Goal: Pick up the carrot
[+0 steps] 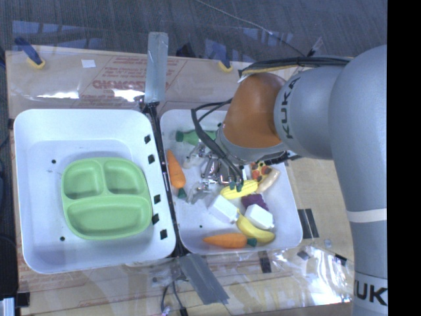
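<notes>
Two carrots lie in the right bin (289, 232); far left of the gripper (209, 176) sits a green tray (105, 196); one carrot (175, 170) lies just left of it by the wall, another carrot (225, 240) below; I cannot tell its grip; crowding toys like the banana (253, 231) risk a wrong grab.

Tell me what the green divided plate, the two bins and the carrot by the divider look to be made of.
Green plate: probably molded plastic, matte; even color, rounded compartment ridges.
Bins: likely thin white plastic, smooth with a slight sheen; soft rounded corners and rims.
Carrot: seemingly toy plastic or rubber; uniform orange, smooth skin. The view leaves hard or soft open.
</notes>
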